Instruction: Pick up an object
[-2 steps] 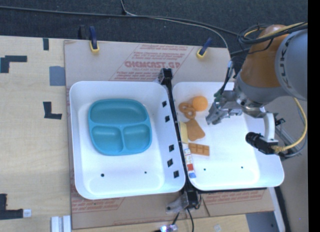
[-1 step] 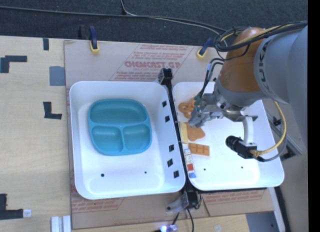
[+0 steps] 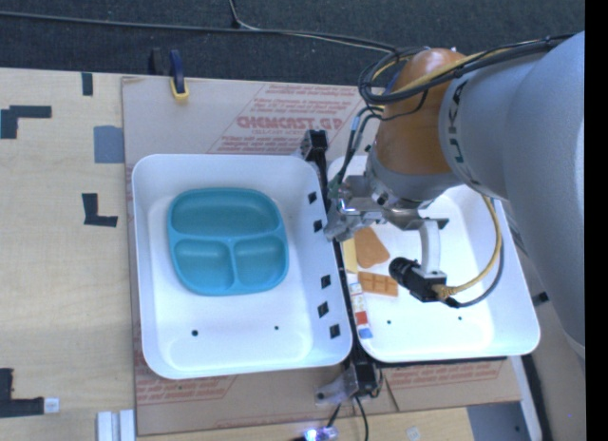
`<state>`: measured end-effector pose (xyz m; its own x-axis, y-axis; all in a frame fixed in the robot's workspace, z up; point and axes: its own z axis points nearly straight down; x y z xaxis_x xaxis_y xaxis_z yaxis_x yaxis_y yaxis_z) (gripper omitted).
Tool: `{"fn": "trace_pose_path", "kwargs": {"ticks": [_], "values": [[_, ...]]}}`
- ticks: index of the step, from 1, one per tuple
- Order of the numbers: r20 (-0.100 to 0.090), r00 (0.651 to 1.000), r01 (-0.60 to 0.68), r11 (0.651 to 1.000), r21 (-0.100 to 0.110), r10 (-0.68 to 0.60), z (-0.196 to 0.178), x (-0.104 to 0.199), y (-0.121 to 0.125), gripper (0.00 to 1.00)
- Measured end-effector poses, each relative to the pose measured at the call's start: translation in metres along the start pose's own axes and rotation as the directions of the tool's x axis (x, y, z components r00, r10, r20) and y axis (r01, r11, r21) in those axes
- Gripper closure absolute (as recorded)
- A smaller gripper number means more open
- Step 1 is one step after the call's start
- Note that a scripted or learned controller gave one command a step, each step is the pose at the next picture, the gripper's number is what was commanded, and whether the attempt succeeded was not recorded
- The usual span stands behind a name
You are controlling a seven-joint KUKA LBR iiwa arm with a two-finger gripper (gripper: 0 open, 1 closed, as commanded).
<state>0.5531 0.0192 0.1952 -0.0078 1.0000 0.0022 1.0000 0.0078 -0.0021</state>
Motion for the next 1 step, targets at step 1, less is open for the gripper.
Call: {"fn": "trace_pose_path", "kwargs": {"ticks": [1], "values": [[0.001,1.000,-0.001,1.000,0.001,0.001,-0.0012,0.0497,-0.0100,1.00]]}}
